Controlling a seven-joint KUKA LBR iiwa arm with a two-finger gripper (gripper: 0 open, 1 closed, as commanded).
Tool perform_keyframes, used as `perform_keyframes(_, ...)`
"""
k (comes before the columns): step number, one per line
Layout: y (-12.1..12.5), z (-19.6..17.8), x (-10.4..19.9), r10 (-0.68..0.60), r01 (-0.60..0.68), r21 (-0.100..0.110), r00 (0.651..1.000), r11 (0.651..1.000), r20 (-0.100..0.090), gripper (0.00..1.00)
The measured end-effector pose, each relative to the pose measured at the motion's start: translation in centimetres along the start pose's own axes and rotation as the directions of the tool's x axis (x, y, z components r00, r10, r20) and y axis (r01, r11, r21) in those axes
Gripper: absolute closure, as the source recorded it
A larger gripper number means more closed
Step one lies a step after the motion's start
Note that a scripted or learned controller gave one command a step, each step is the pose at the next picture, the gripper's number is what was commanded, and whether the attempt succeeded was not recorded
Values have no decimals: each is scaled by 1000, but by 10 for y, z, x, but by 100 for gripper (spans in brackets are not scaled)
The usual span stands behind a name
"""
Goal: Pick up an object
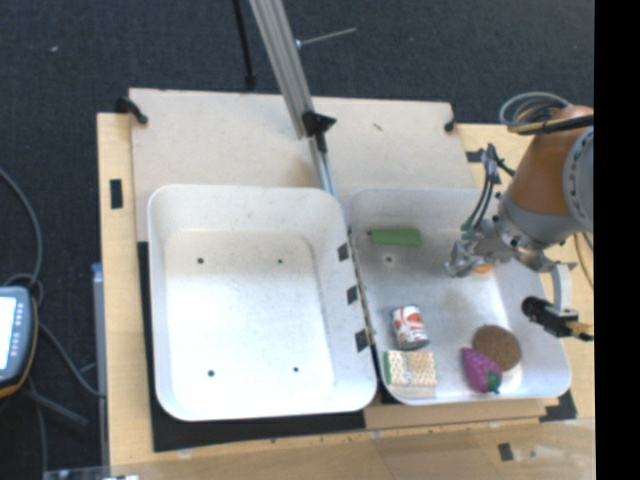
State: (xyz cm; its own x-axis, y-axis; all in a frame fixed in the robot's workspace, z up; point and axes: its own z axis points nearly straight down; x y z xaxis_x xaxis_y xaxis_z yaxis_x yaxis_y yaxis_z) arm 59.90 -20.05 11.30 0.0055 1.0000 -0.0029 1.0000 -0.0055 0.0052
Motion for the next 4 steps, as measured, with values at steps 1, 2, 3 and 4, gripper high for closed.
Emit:
perform_keyframes(1,2,-44,1,-6,6,-1,1000,1000,-2,100)
perform_keyframes(2,6,-92,-8,-8,8,-2,1000,1000,-1,100)
perform_keyframes(3,-1,-144,-4,-9,9,-2,1000,1000,-1,100)
perform_keyframes(4,0,-169,-5,-11,11,0,1000,1000,-2,100)
